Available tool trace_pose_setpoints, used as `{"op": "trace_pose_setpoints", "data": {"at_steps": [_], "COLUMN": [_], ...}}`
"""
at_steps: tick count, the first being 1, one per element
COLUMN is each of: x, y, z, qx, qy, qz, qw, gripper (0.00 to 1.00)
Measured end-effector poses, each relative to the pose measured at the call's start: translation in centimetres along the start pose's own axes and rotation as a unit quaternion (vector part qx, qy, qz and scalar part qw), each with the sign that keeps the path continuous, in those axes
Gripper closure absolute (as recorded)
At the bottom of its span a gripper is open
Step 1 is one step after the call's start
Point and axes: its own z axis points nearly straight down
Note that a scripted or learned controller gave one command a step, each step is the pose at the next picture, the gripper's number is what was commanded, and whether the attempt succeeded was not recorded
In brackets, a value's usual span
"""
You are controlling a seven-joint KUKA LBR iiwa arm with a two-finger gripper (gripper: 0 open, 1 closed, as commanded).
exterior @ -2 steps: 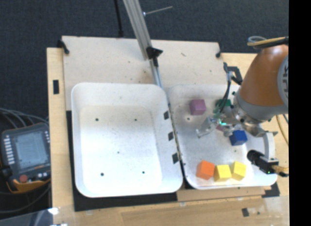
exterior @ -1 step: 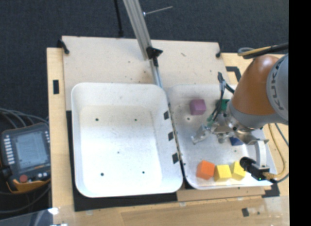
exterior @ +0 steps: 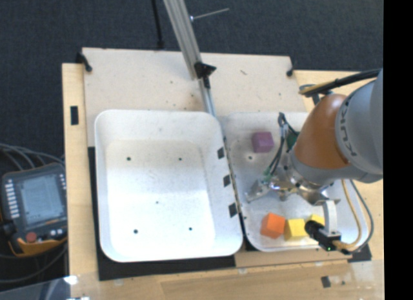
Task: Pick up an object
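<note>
The gripper [exterior: 274,189] hangs low over the middle of the right bin [exterior: 240,163], in the lower right of the frame, its metal parts spread toward the bin's left wall; whether it is open or closed cannot be told from this angle, and nothing is seen held in it.

Just below it, near the bin's front edge, an orange block [exterior: 273,226] lies touching a yellow block [exterior: 296,228] on its right, and a second yellow piece [exterior: 317,220] shows just beyond, partly behind a black fitting on the arm. A purple block [exterior: 262,141] sits alone above the gripper, toward the bin's back, well apart from the others. Between purple block and orange block the bin floor is open on its left side, up to the wall shared with the left bin [exterior: 161,182].

The left bin fills the centre of the frame, its floor bare but for small dark specks.

The arm [exterior: 342,140] enters from the right edge, its grey body and orange band bulking over the right bin's upper right part, the wrist turned downward and left.

A slanted metal pole [exterior: 184,28] runs from the top of the frame to the bins' back edge. A pendant with a screen [exterior: 35,202] lies at the left edge.
</note>
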Motion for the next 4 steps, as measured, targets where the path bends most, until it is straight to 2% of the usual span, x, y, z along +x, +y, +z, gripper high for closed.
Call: {"op": "trace_pose_setpoints", "data": {"at_steps": [1,2,3,4], "x": [-0.1,-0.2,0.1,-0.1], "y": [0.1,0.2,0.6,0.8], "z": [0.8,-0.3,-6.6,-11.4], "qx": [-0.004,-0.006,-0.007,-0.007], "qy": [0.000,0.000,0.000,-0.001], "qz": [0.001,0.004,-0.003,-0.003], "qw": [1.0000,1.0000,1.0000,1.0000], "gripper": [0.00,1.00,1.00,1.00]}}
